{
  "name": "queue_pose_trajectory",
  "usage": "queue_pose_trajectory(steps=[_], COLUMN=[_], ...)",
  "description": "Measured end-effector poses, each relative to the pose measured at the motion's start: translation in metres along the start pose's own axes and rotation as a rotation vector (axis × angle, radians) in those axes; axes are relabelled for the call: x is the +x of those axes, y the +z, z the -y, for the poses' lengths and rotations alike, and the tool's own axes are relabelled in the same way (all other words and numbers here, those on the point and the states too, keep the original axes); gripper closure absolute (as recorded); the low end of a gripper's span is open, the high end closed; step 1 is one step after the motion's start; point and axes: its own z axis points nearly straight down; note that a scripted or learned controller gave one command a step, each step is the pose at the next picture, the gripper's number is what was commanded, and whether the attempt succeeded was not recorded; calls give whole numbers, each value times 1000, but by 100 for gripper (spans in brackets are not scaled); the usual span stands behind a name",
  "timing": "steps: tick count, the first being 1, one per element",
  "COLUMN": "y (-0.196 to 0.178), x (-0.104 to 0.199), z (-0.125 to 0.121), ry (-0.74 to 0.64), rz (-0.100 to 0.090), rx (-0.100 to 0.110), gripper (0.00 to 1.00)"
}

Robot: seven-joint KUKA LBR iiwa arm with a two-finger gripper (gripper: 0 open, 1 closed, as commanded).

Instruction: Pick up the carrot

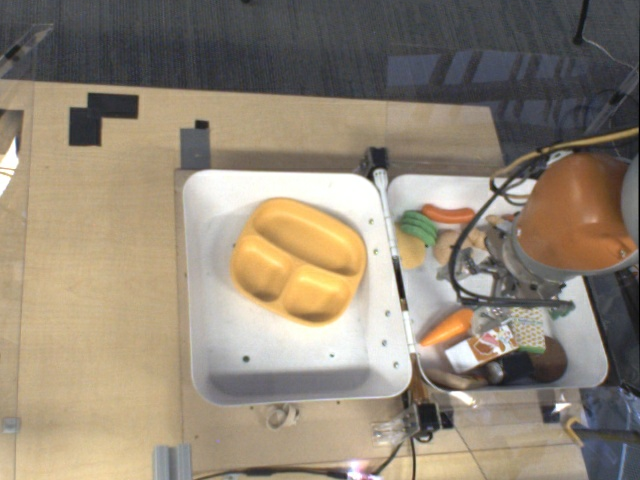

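The carrot is a short, tapered orange piece with a smooth, plastic-looking surface. It lies in the right shallow white bin, near that bin's front left part, its narrow end pointing toward the divider between the bins. Its thicker end lies just beside a small printed carton.

The left shallow white bin holds one thing: a yellow moulded tray with three compartments, sitting slightly askew near the middle.

The right bin is crowded. At its back left lie a green ridged vegetable-shaped toy and, just behind it, a red-orange sausage-shaped toy. A pale yellow piece lies by the left wall. Along the front are dark brown and black objects, too jumbled to identify.

The carton carries red, white and orange print, but the writing is too small to read.

The grey arm's orange band hangs over the right bin, with black cables looping beside it. The gripper sits below it, above the clutter; whether it is released or clenched cannot be told.
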Motion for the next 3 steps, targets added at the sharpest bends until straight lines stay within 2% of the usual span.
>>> queue_pose_trajectory(steps=[1,2,3], y=[0,0,0], x=[-6,-2,-3], z=[-8,-3,-4], ry=[-85,21,11], rz=[-5,-5,-5], rx=[7,10,10], gripper=[0,0,0])
